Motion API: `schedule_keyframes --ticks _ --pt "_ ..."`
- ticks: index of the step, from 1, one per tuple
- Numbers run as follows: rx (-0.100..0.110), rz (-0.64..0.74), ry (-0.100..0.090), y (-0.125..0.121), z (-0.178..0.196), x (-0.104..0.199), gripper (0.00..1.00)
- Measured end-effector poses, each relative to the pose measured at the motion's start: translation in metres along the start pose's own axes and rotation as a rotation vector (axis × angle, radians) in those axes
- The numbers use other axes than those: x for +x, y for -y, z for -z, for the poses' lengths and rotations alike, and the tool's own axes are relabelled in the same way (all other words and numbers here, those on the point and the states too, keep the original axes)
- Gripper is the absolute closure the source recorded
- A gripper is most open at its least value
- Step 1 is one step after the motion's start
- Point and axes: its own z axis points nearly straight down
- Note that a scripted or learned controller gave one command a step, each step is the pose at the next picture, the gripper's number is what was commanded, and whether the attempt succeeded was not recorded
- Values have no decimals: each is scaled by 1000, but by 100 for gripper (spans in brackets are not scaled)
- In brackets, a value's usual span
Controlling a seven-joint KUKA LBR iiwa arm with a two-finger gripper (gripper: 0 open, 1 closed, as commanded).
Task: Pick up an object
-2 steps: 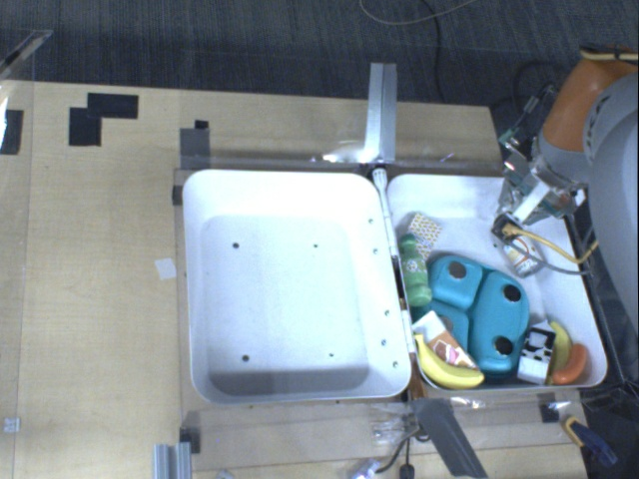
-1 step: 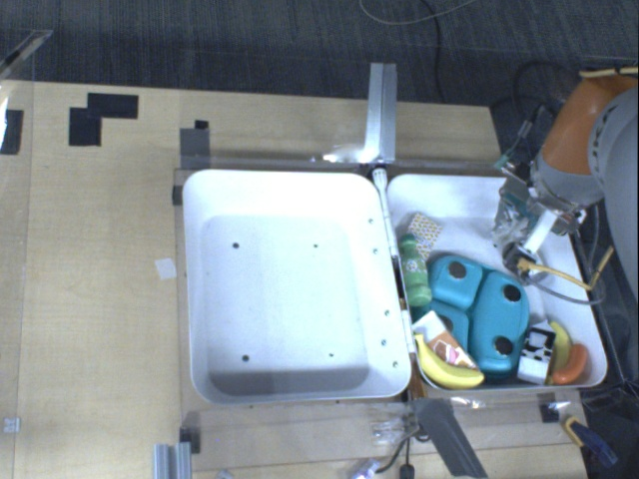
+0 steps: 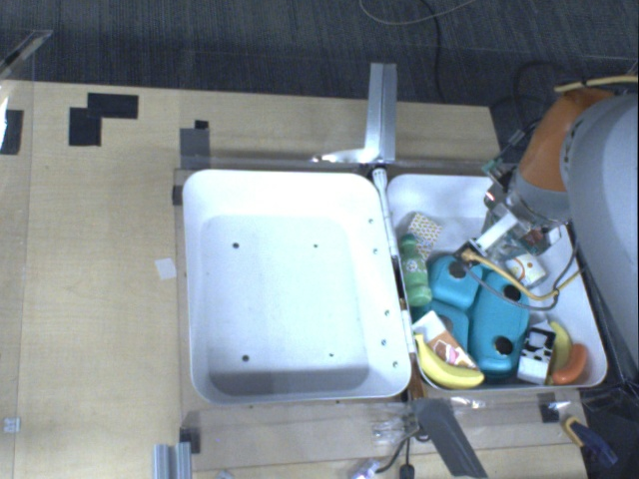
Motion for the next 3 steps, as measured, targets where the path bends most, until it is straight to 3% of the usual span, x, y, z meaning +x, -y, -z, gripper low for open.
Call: schedule_keyframes --ticks 1,2,3 --pt "2 -232 1 -7 -1 35 100" --pt "5 -397 -1 32 -1 59 100" --pt "3 -401 2 -5 -2 50 100"
